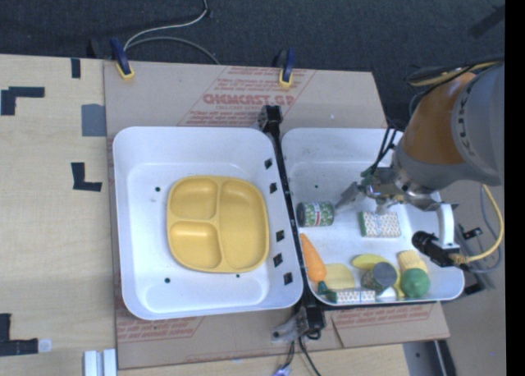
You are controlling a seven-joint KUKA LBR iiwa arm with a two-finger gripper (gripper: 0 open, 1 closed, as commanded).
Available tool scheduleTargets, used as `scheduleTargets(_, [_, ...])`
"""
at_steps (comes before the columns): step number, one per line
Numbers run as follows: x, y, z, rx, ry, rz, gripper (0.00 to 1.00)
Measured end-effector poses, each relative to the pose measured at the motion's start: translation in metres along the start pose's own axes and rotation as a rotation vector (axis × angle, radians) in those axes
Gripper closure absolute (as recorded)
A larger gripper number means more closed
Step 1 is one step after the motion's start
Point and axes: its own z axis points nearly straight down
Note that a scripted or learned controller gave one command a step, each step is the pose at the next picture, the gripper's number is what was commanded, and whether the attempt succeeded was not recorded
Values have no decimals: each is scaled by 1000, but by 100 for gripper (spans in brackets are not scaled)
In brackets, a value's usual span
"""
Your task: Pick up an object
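If the gripper point(367, 194) drops on the near clutter: green ball point(416, 282), corn cob point(408, 261), yellow banana-like piece point(373, 262), grey piece point(379, 277) and yellow block point(339, 274) lie touching along the near wall of the right bin point(328, 165). My judgement is that it would catch two at once or jam against the wall, and nothing lifts.
Carrot point(312, 258): near, tight against the wall between the bins; little room on that side.
Patterned white block point(380, 223): flat, just beside the gripper on its near side. Likeliest target, but low, so a close may skid over it.
Gripper state: over mid right bin, fingers look spread, nothing between them.
Green can point(315, 214): on its side, near the gripper; probably rolls if nudged.
Left bin point(139, 161): yellow divided plate point(217, 222), well apart from the arm.
Counter point(49, 202): pale wood with black tape marks. A cardboard sheet point(238, 95) lies under both bins, and two clamps point(123, 62) pin its far edge.
Room: dark floor point(328, 5) beyond, with a light cable point(176, 29) trailing across it.
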Motion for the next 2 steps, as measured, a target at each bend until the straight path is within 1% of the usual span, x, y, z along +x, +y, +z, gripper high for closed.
scheduleTargets(1, [16, -2, 23, -18, -22, 12, 0])
scheduleTargets(2, [38, -15, -7, -17, -29, 19, 0])
